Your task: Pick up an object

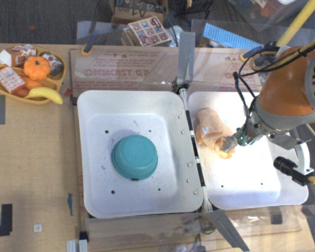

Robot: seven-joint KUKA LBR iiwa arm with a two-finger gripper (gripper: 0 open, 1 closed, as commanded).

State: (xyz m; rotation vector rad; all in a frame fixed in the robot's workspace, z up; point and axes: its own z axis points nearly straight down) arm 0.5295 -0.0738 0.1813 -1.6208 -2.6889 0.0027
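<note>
**Jaws at the pale object in the right bin**

From my remote station, the biggest thing I saw was the tabletop [31,156], tan and running across the whole view. On it sat the left bin [94,109], shallow and white, with the right bin [262,193] touching it along a shared seam at the left bin's three o'clock side.

The arm [289,93] came in from three o'clock, its orange band broad above the wrist and black cables looping over it at about twelve o'clock of the right bin.

Inside the left bin lay a teal bowl [135,157], upside down, just toward six o'clock of that bin's middle.

At ten o'clock of the view, well apart from both bins, a yellow dish [0,83] held a small orange pumpkin [37,68], a banana [44,94] along its six o'clock rim, and a few small packets.

In the right bin, toward its nine o'clock wall, lay the pale peach object [209,125], soft-looking and crumpled. The gripper [228,145] was down at that object's five o'clock edge, touching it. I could not tell whether the jaws were open or closed, nor whether anything sat between them; glare on the bin floor washed out that spot.
</note>
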